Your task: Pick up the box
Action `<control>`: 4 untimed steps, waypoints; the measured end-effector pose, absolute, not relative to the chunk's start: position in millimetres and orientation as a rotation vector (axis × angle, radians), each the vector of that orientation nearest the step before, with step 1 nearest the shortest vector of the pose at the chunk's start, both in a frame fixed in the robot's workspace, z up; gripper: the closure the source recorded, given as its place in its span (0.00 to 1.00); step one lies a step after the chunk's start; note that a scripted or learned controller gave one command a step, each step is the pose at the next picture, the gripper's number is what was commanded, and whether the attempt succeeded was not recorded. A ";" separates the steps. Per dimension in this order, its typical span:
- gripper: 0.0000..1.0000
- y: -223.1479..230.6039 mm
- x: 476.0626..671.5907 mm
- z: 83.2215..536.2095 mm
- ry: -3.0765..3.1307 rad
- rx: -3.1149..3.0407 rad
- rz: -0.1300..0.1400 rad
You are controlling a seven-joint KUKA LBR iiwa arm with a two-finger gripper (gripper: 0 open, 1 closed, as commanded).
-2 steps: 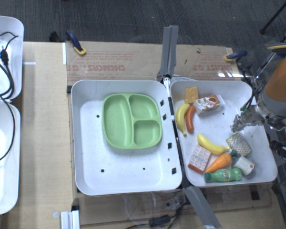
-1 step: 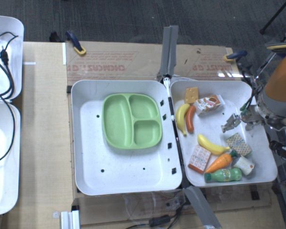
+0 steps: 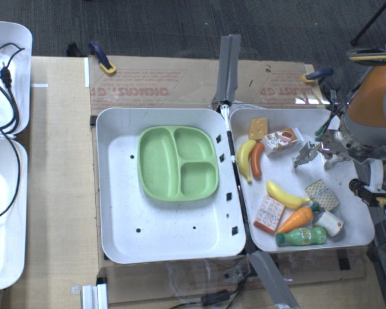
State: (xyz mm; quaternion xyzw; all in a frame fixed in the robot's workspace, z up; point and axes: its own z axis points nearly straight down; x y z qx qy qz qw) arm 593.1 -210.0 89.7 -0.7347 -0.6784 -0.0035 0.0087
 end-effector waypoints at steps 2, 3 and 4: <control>0.00 -210.6 609.5 91.1 -2.247 -2.187 -0.009; 0.00 -211.1 546.4 89.5 -2.295 -2.133 -0.002; 0.00 -213.3 559.4 89.7 -2.269 -2.150 -0.009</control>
